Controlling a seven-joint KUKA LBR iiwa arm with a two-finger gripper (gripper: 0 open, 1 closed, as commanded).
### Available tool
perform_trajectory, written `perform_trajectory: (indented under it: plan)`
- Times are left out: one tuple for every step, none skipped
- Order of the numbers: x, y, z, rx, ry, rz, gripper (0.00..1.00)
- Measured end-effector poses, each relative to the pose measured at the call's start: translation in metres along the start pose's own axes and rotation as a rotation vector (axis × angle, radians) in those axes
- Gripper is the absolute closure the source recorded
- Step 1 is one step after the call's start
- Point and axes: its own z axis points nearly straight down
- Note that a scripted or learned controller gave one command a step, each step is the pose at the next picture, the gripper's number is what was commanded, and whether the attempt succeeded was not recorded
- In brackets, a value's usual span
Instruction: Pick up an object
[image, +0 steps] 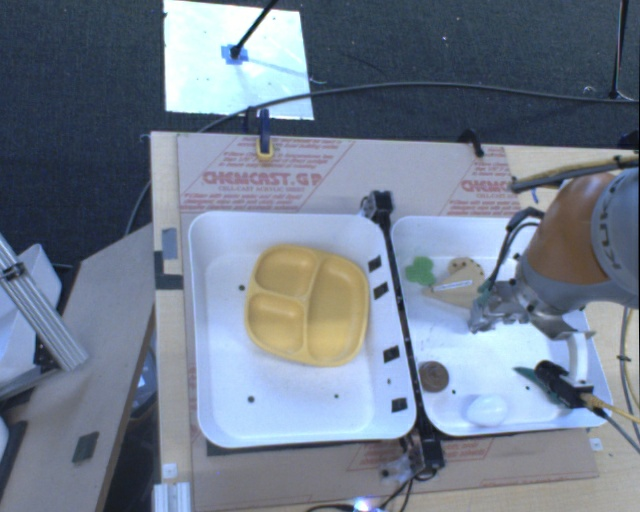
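A: Status of the pick?

B: We judge it not yet done. The gripper (484, 318) sits low in the right bin (470, 350), just beside the tan flat piece (455, 280). We see nothing raised off the floor. Whether the claw is spread or closed, we cannot tell from this slant. Remaining steps, as we judge them: close on one item, then lift it.

A: Candidate items and their build?

B: The tan flat piece is thin, matte and irregular in outline, so we expect it to be hard to get under. Touching its left end lies a small lobed green piece (419, 269). Nearer the front lie a brown disc (433, 376), flat and round, and a white oval object (488, 409), smooth and domed. The left bin (220, 330) holds a yellow divided plate (305, 303), moulded with rounded compartments.
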Motion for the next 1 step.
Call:
perform_trajectory:
  plan:
    - [-0.0108, 0.0015, -0.0566, 0.0, -0.001, 0.002, 1.0]
